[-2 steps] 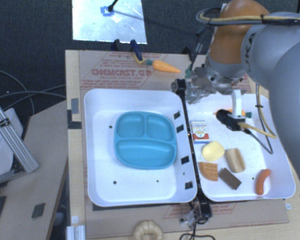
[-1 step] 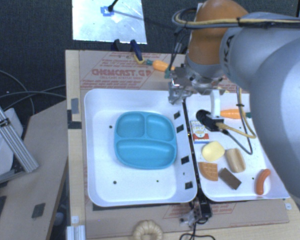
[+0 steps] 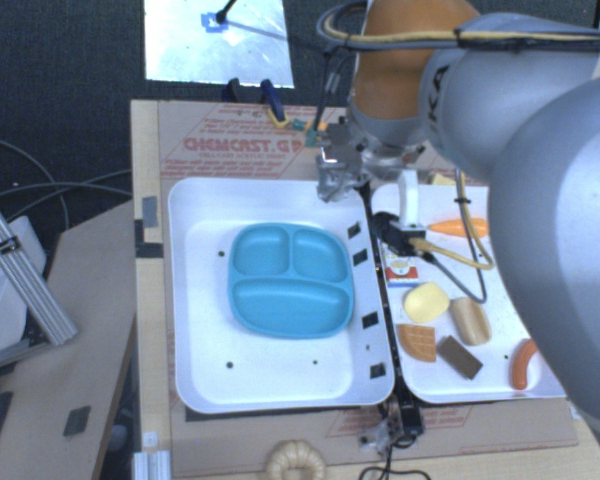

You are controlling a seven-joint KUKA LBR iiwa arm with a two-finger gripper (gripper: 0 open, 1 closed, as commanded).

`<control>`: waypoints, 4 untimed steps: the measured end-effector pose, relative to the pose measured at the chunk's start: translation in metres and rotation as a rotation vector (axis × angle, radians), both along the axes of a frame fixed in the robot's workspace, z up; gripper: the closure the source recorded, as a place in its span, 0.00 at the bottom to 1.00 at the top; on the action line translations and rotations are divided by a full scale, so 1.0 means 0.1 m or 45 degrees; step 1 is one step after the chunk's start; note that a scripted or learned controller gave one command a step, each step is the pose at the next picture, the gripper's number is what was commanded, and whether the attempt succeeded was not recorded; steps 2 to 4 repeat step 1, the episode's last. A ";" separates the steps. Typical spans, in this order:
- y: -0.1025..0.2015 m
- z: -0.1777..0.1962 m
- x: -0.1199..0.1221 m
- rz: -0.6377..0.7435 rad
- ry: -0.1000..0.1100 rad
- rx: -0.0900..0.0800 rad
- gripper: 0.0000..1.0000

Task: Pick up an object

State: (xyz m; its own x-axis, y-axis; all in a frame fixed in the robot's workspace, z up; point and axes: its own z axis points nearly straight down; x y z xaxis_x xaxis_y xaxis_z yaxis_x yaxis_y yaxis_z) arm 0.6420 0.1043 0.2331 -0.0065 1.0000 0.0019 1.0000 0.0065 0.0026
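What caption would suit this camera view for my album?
Gripper at the left bin's back rim, blue plate inside; toy foods in the right bin.

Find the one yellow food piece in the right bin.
The rounded lump just beyond the orange wafer; the other pieces there are tan, orange or brown.

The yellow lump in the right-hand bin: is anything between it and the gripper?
Only the bins' shared rim, low in between. The gripper hangs over the far corner of the left bin; the yellow lump lies uncovered, with a waffle piece and a bread roll close beside it.
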 end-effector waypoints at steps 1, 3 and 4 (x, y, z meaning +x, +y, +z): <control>0.00 -0.04 0.03 0.000 0.000 -0.002 1.00; 0.00 -0.04 0.03 0.000 0.000 -0.002 1.00; 0.00 -0.04 0.03 0.000 0.000 -0.002 1.00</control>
